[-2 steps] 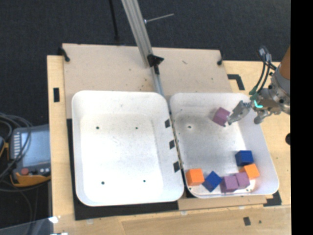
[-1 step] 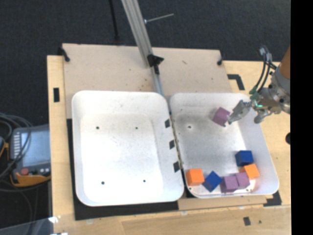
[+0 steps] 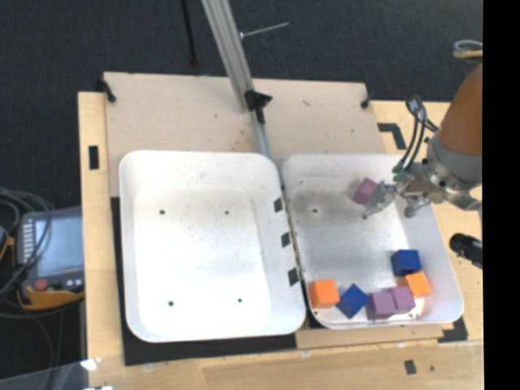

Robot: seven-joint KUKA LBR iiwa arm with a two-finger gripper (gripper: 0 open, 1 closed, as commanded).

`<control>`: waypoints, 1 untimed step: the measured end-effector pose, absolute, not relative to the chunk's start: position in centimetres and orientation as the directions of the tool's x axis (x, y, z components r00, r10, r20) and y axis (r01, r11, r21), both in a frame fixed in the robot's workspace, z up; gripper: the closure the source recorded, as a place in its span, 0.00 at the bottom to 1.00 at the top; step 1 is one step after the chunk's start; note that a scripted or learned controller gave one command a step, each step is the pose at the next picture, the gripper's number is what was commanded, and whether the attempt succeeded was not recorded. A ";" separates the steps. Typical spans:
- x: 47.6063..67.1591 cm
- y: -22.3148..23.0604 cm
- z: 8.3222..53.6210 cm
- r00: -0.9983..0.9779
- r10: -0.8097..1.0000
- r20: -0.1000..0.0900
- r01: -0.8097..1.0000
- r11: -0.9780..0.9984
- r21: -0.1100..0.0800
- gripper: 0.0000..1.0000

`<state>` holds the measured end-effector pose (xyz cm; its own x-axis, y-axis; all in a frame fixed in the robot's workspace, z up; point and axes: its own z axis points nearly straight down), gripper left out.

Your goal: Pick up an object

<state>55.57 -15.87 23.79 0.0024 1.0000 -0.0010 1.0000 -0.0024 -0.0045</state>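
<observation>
My gripper (image 3: 393, 205) hangs over the upper right part of the right bin (image 3: 341, 162), and its two fingers stand apart, so it is open. A small purple block (image 3: 366, 191) lies just left of the left finger (image 3: 375, 205), close to it or touching it and not between the fingers. Along the bin's near edge lie an orange block (image 3: 324, 292), a blue block (image 3: 353, 300) and two purple blocks (image 3: 392, 302). Another blue block (image 3: 405, 262) and an orange block (image 3: 418, 283) sit by the right wall.
The left bin (image 3: 203, 157) stands beside the right one, with a low wall between them. A slanted metal rail (image 3: 231, 47) reaches down to the bins' back edge. A pendant with cables (image 3: 45, 254) lies off the bench at the left.
</observation>
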 end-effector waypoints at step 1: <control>56.1 -16.7 19.0 0.002 1.000 -0.002 1.000 -0.002 -0.004 0.00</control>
